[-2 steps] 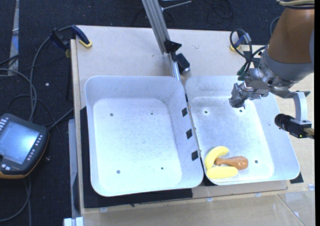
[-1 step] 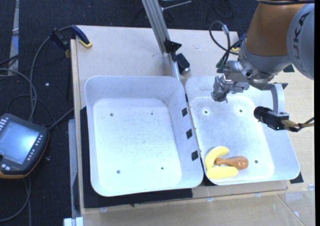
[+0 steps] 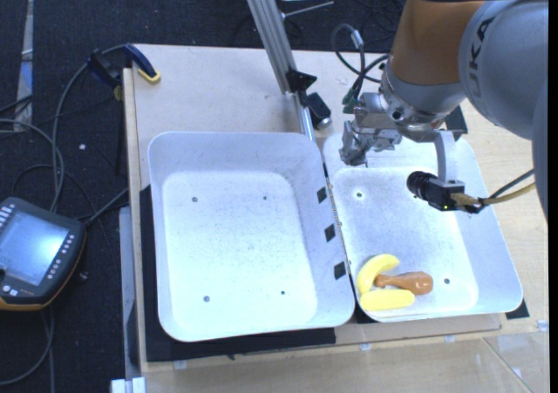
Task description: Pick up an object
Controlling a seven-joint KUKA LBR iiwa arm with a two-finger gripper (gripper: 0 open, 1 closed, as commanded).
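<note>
A handheld control pendant (image 3: pixel 33 250) is lying on the dark floor at far left, its cable trailing up past the counter (image 3: pixel 209 91). A blue-and-yellow clamp (image 3: pixel 139 63) is gripping the counter's far left corner. The left bin (image 3: pixel 174 152) is sitting beside the right bin (image 3: pixel 488 243), their inner rims overlapping along a seam marked with small black tabs. A slanted aluminium rail (image 3: pixel 268 21) is running down from the top toward that seam. Above the right bin's far left corner, the pincer (image 3: pixel 356 152) is hanging from the grey arm (image 3: pixel 488 25) with its orange band, and nothing is showing between its fingers; whether they are released or clenched cannot be told from this angle. A small black camera unit (image 3: pixel 433 188) is jutting from the wrist on a bracket. The yellow banana-shaped object (image 3: pixel 380 283) is lying near the right bin's front edge, well apart from the pincer, with a brown drumstick-shaped toy (image 3: pixel 408 282) resting across it, touching.
</note>
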